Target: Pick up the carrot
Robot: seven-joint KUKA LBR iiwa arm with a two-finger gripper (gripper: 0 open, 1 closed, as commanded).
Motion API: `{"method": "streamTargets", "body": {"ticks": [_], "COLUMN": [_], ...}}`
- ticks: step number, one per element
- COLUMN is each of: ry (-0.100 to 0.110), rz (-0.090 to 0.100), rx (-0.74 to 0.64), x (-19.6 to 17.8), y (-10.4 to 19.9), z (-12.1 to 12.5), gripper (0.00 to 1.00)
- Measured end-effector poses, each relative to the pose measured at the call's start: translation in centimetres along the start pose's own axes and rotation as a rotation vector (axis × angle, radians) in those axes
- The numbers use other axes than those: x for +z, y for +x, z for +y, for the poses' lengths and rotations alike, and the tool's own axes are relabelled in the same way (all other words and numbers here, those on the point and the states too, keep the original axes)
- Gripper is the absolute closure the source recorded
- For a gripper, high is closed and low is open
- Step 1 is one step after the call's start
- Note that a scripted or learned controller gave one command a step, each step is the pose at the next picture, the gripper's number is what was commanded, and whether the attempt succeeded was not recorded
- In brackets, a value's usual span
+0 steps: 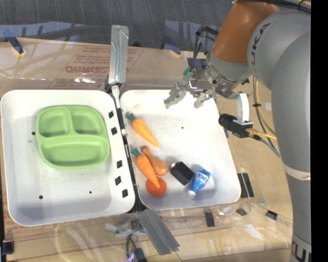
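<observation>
Tabletop (54, 64): brown, two white bins. Left bin (16, 201): green divided plate (74, 135). Right bin (218, 162): carrot (144, 131) near divider; second carrot (147, 168), orange ball (157, 186), black block (182, 172), blue-white tube (199, 181) crowded below. Risk: wrong carrot or neighbour seized, divider struck. Claw (187, 98): spread, empty, above bin's far edge, well apart from carrot.

one fixed camera above the bench

you look down at a slant on the left bin (16, 201) and right bin (221, 162) from fairly near; the arm (273, 48) enters from the right.
</observation>
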State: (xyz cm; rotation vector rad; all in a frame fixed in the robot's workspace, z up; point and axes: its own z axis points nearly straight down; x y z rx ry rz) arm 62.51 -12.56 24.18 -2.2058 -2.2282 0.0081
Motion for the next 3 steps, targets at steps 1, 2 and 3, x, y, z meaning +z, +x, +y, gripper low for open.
{"method": "streamTargets", "body": {"ticks": [1,2,3], "ry": [-0.001,0.001,-0.008], "rz": [-0.001,0.000,-0.004], "rx": [-0.546,-0.550,-0.482], "x": [14.9,14.1,0.8], "y": [3.7,3.7,8.8], "z": [3.3,3.3,3.4], "gripper": [0.00,1.00,1.00]}}
